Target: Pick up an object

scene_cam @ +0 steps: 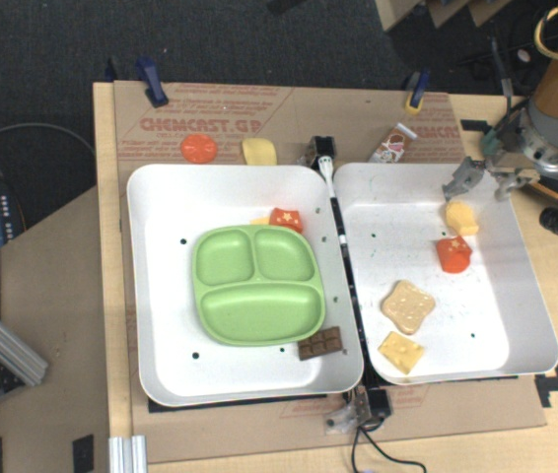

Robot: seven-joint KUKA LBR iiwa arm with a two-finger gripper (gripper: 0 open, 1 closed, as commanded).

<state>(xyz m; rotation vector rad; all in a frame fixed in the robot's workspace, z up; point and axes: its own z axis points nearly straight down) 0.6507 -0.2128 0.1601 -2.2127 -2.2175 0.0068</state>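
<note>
Four foods in the right bin (516, 294): yellow block (461, 217), red piece (454, 253), toast (408, 306), cracker (400, 351); gripper (484, 177) fingers spread apart, at far edge

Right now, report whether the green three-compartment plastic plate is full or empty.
Empty. All three compartments of the green three-compartment plastic plate show bare green; the red piece and brown chocolate-like piece lie outside its rim.
</note>
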